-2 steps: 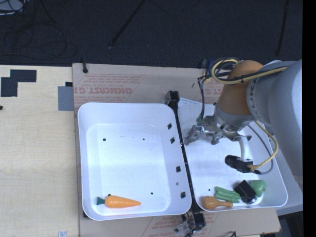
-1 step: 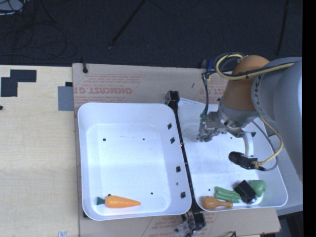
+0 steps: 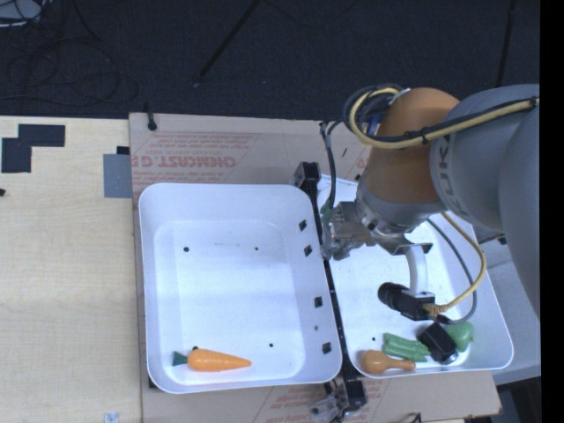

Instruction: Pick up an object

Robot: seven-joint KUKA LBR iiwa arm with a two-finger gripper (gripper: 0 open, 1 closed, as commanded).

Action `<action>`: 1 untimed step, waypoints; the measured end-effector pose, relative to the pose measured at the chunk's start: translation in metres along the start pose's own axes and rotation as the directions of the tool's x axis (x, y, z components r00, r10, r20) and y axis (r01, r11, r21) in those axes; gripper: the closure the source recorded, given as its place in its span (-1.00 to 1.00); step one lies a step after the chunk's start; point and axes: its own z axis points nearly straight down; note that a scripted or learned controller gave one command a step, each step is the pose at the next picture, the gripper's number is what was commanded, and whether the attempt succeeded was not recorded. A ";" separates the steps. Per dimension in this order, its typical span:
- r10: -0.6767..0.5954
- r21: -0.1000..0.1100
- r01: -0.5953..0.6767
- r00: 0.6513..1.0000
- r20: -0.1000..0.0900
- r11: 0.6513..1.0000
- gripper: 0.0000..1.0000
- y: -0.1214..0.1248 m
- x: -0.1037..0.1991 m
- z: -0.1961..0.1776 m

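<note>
An orange carrot (image 3: 218, 360) with a green top lies at the front left of the left bin (image 3: 167, 236). At the front of the right bin (image 3: 498, 346) lie a tan pear-shaped piece (image 3: 384, 362), a green pod-like piece (image 3: 405, 347), another green piece (image 3: 459, 333) and a small black block (image 3: 438, 342) between the green ones. My gripper (image 3: 340, 239) hangs low at the right bin's left wall, close to the divider between the bins and well back from those objects. Nothing shows in its grasp.
The grey arm with its orange band (image 3: 407, 144) covers the back and right of the right bin. A cardboard sheet (image 3: 220, 152) lies under both bins, and a wooden benchtop (image 3: 62, 280) stretches to the left.
</note>
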 end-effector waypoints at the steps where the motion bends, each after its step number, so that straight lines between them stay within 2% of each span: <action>1: 0.000 -0.015 0.000 1.000 0.001 1.000 1.00 0.045 0.063 -0.142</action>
